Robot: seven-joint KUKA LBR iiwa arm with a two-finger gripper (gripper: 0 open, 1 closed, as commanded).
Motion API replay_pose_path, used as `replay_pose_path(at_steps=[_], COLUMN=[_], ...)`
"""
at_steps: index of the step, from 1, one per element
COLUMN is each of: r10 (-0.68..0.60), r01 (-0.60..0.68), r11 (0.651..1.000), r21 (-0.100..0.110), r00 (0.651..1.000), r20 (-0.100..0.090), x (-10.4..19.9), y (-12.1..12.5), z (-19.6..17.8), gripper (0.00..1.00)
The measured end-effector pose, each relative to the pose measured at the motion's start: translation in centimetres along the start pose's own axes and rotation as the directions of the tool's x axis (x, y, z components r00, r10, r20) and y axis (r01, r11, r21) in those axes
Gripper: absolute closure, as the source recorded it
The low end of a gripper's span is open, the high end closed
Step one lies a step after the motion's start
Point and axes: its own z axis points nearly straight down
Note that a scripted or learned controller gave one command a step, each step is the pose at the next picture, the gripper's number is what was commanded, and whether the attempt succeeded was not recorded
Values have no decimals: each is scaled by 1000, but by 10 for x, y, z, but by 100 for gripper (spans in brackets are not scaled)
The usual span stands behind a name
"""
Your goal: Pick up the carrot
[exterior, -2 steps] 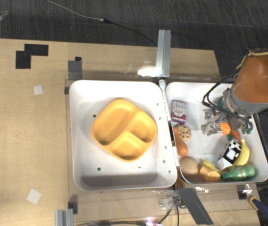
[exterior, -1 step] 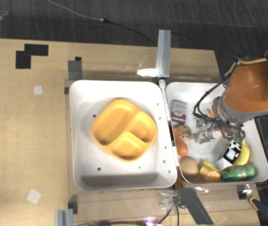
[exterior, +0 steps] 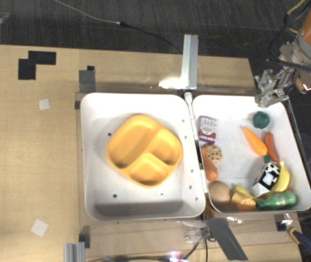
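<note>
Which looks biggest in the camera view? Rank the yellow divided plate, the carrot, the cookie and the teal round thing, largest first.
1. yellow divided plate, by far the largest
2. carrot
3. cookie and teal round thing: these look about alike, so no ranking between them.
</note>
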Motion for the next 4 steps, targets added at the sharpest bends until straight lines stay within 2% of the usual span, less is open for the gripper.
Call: replay_pose_path(at_steps=[1, 2, 3, 4], r10=[0, -24, 72, 69], r01=[0, 24, -72, -69], r11=[1000, 1000, 997, 998], r21=[-5, -12, -2, -1], r00=[1000, 1000, 997, 998], r20=[-5, -15, -2, 3], x=[1, 34, 33, 30], y=[1, 9, 6, 7], z=[5, 103, 192, 179], gripper=[0, 0, 0, 100])
